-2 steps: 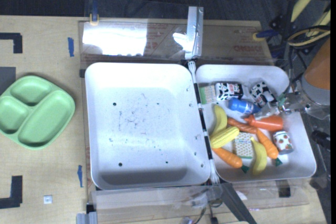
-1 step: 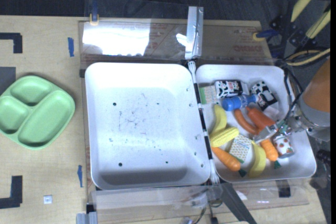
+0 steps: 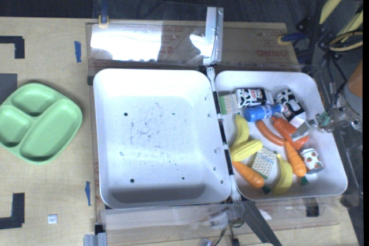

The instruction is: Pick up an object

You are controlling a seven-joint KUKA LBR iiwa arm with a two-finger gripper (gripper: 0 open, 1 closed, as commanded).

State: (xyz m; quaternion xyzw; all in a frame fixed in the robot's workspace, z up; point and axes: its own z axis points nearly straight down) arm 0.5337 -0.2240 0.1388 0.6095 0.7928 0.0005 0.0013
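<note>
The right bin point(image 3: 331, 184) holds the pile of toy food, carrots point(image 3: 294, 157), a banana point(image 3: 241, 131), corn point(image 3: 247, 150) and a blue bottle point(image 3: 260, 113), while the left bin point(image 3: 115, 89) beside it carries nothing to grasp. The gripper point(image 3: 324, 119) hangs over the right bin's right rim with nothing pinched; whether it is spread or pressed together I cannot tell. This looks like the approach step, and the next move calls for reaching in over one piece, perhaps the nearest carrot, and descending squarely.
</note>
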